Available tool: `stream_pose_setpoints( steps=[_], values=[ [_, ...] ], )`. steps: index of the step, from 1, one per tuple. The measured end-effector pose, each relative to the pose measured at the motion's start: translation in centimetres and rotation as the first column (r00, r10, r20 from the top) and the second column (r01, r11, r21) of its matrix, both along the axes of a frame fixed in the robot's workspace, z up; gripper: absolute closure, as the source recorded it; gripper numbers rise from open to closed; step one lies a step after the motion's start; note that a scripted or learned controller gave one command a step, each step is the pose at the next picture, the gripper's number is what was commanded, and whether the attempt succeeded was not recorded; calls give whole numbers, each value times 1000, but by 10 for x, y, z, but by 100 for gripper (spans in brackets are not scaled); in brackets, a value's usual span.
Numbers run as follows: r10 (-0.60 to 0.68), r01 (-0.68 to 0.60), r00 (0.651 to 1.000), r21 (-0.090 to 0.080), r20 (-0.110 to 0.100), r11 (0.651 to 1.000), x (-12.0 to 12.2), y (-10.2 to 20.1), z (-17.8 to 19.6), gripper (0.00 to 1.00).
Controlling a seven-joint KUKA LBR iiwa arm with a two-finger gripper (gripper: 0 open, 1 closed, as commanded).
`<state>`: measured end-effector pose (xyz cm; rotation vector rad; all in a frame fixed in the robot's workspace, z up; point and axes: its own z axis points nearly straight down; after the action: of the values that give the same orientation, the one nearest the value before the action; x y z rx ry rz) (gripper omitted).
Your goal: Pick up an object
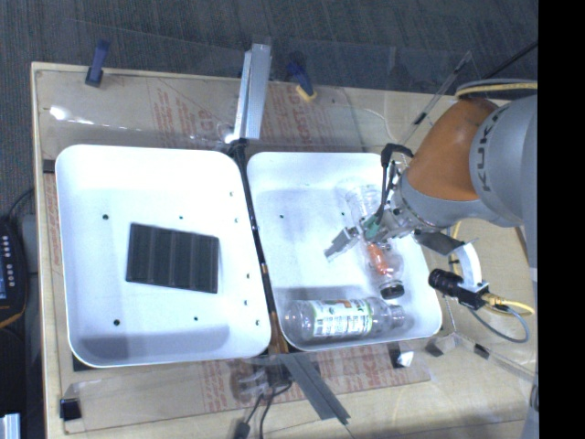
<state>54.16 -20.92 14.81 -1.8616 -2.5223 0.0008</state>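
**Gripper low over bottles in right bin**

Nearest the bench front, inside the shallow white right-hand bin (274, 245): clear plastic bottle with green-white label (343, 319), long axis along the bin's front wall; beyond it, small clear bottle with reddish contents and black cap (386, 265), just below the two-finger gripper (358, 234), slightly to the arm's side; finger state impossible to judge; farthest left, dark ribbed rectangular pad (173, 258).

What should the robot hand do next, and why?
Probably go straight down a little. The gripper hangs over the right bin, just above a small clear bottle with reddish contents, and I see nothing between its fingers yet.
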Motion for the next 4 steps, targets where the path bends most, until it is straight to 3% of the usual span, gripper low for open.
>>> stream_pose_setpoints(
  steps=[1, 2, 3, 4],
  values=[
    [58, -58, 998, -3, 4, 998, -7, 0, 17, 0],
    [43, -43, 999, -2, 1, 999, -10, 1, -4, 0],
    [107, -107, 994, -4, 6, 994, -17, 0, 28, 0],
    [70, -70, 998, -4, 6, 998, 1, -1, 14, 0]
  ],
)
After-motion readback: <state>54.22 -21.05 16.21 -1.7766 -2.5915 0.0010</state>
